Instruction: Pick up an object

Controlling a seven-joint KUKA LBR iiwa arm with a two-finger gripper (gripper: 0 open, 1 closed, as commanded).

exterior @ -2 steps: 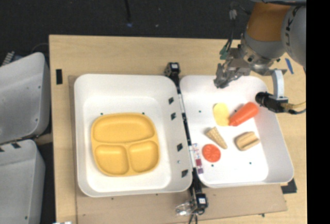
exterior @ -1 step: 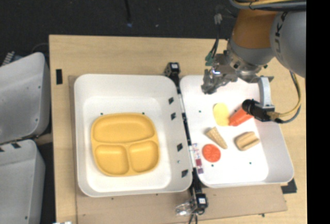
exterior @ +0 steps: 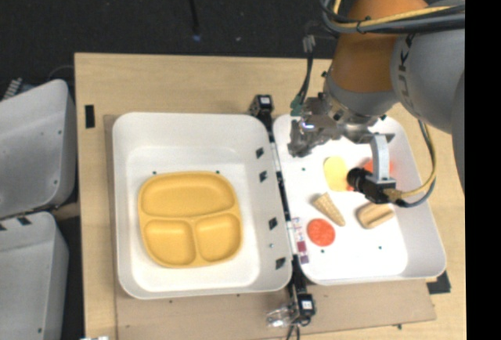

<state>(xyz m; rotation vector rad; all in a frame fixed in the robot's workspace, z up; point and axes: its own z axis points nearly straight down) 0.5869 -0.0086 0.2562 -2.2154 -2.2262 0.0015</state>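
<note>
Items nearest us in the right bin [exterior: 415,252]: red disc [exterior: 320,233], cone [exterior: 330,209], tan block [exterior: 374,215], w/ a yellow piece [exterior: 336,172] behind, gripper [exterior: 338,144] over that bin's far part, grip state we can't tell; left bin [exterior: 125,197] holds a yellow tray [exterior: 189,217].

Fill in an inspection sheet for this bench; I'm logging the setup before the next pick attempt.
Surface: wooden bench bearing left bin and right bin.
Job's things: right bin holds yellow piece, cone, red disc, tan block.
Clutter: yellow divided tray in left bin.
Grippers: gripper above right bin; jaws' state unclear.
Cables: yellow and black cables looped over the arm.
Surroundings: dark floor, grey casings at left.
</note>
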